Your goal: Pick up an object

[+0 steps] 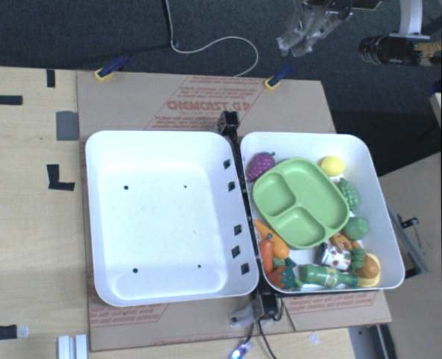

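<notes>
Green tray [299, 202] crowding right bin's [381, 200] rim; gripper [304, 40] aloft, grip seemingly unreadable.

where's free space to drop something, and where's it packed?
Free: the left bin, white floor bare wall to wall. Also the cardboard strip behind both bins. Packed: the right bin, where the green tray covers the middle, with purple grapes, a yellow ball and toy food ringing it. The gripper sits beyond the bench.
</notes>
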Controlling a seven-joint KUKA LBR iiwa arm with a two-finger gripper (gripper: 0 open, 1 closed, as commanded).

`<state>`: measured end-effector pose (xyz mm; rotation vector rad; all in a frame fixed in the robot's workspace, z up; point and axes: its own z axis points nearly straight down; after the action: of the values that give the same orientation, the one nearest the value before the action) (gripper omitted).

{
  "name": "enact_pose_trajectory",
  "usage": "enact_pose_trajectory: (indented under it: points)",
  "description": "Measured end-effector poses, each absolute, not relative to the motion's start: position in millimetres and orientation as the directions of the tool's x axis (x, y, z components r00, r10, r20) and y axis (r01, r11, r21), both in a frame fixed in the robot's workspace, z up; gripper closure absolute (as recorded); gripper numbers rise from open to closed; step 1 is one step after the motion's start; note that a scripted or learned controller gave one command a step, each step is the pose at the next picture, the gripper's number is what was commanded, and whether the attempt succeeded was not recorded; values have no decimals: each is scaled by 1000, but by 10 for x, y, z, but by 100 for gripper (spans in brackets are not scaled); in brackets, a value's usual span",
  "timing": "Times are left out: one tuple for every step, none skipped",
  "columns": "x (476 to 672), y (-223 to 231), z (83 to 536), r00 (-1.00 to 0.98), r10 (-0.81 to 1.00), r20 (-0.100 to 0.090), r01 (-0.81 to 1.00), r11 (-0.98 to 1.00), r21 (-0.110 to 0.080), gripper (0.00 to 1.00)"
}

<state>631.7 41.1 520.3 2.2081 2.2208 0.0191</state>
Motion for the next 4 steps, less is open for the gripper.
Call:
enact_pose_trajectory:
  points:
    - [6543,1212,5356,-9,1000,1,1000,9,3,100]
    - [6368,1644,3791,-6,1000,-3,1000,6,-19,100]
    - [6566,2230,5445,-8,1000,6,1000,7,16,100]
    - [5435,2350,4353,-7,1000,-4,1000,7,-16,100]
